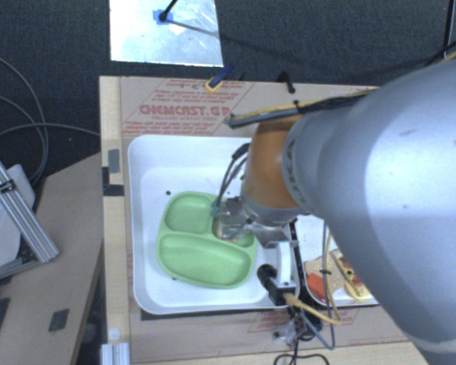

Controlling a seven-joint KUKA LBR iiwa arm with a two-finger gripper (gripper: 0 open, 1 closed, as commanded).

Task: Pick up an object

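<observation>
End effector (226, 223) over green tray (201, 253) right rim, grip state unclear; left bin (148, 204) margin open.

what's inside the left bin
A green divided tray lies in the left bin; its two visible compartments look bare. The end effector and arm cover the tray's right part and that side of the bin.

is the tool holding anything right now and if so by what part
Cannot be told. The tool sits at the green tray's right rim, near the divider, but no grip on it is visible.
</observation>
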